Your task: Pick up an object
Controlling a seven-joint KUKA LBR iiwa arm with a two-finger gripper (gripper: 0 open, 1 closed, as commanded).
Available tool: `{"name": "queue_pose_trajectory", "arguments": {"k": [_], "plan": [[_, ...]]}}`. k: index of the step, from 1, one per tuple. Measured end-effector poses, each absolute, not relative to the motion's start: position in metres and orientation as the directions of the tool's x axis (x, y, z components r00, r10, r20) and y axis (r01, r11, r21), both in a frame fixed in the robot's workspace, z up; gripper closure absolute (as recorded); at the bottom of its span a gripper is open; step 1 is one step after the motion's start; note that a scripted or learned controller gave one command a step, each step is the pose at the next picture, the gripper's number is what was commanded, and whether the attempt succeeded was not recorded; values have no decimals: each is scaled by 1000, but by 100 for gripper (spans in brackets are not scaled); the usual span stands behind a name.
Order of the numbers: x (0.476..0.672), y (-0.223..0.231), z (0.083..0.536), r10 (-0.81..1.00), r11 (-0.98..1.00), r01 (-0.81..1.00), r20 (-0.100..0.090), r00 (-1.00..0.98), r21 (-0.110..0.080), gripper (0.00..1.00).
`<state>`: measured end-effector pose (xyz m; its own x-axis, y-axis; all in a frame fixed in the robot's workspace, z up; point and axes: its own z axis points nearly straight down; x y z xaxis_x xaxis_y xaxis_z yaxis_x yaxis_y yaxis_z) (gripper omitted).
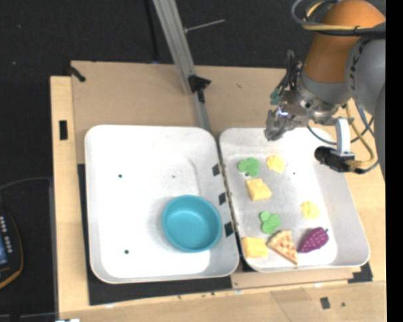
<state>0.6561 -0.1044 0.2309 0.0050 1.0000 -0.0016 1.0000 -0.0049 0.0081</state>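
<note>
- Hovering over the back edge of the right bin (336,200), the jaws (275,127); open or closed, I cannot tell.
- Nearest object: yellow piece (276,164), just in front of the jaws, nothing held.
- Green piece (249,167) lies beside it, toward the left bin (121,153).

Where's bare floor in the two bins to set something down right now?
The left bin is bare across its far half and left side; just the blue bowl sits near its front right. The right bin is crowded from the green piece to the pizza slice; bare strips remain along its far edge, below the end effector, and its right side.
</note>
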Motion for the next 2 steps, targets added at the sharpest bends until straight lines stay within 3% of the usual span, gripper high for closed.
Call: {"name": "queue_pose_trajectory", "arguments": {"k": [1,2], "plan": [[657,-106,261,1000,-1,1000,-1,1,5,100],[651,-55,257,1000,6,1000,1,-6,1,100]]}}
